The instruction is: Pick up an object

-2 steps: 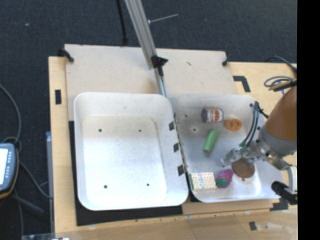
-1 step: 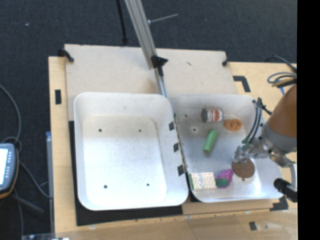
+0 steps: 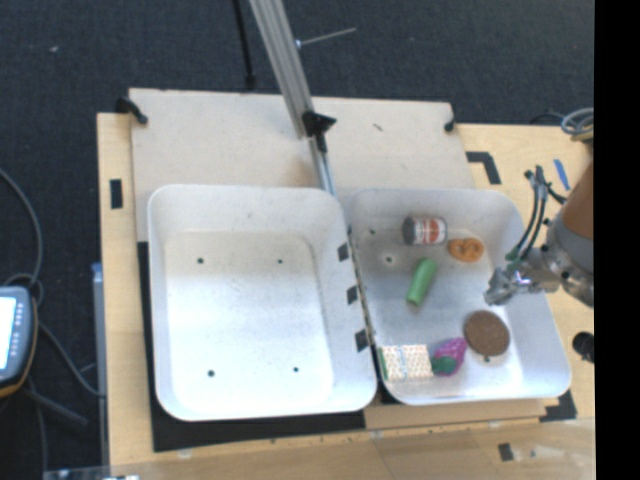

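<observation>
The right bin (image 3: 520, 363) holds several small objects: a red-and-white can (image 3: 425, 231) lying on its side, an orange piece (image 3: 465, 250), a green cylinder (image 3: 421, 281), a brown round disc (image 3: 487, 333), a purple-and-green toy (image 3: 449, 356) and a patterned flat block (image 3: 405, 362). My gripper (image 3: 500, 291) hangs over the right side of this bin, just above the brown disc and right of the green cylinder. Nothing shows between its fingers.
The left bin (image 3: 165, 268) lies beside the right one, sharing a middle edge. A slanted metal pole (image 3: 285, 53) rises from behind the bins. A handheld screen (image 3: 12, 333) sits off the bench at the far left.
</observation>
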`<action>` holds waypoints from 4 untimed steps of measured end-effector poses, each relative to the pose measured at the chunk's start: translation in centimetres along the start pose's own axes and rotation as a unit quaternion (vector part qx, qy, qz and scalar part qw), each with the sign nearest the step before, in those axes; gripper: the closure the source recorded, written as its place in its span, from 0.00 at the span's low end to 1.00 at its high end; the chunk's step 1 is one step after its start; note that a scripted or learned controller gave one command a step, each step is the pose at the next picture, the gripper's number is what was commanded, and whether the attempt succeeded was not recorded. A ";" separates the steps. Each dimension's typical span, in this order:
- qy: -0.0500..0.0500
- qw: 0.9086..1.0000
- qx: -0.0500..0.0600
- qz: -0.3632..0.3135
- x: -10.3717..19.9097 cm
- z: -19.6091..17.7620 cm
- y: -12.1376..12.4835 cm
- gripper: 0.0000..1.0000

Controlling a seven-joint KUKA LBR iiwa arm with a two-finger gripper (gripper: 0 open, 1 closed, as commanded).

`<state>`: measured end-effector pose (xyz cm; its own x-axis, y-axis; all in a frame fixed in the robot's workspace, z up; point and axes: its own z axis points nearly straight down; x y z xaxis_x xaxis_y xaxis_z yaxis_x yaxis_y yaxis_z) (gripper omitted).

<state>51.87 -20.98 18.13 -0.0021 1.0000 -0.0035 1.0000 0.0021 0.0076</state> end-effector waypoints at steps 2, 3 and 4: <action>0.002 1.000 0.002 -0.003 4.2 -3.8 1.5 1.00; 0.002 1.000 0.001 -0.003 9.2 -5.2 2.2 1.00; 0.003 1.000 0.003 -0.003 14.6 -5.7 1.8 1.00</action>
<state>53.60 -6.37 23.82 -0.0080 1.0000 0.0019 1.0000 0.0080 0.0025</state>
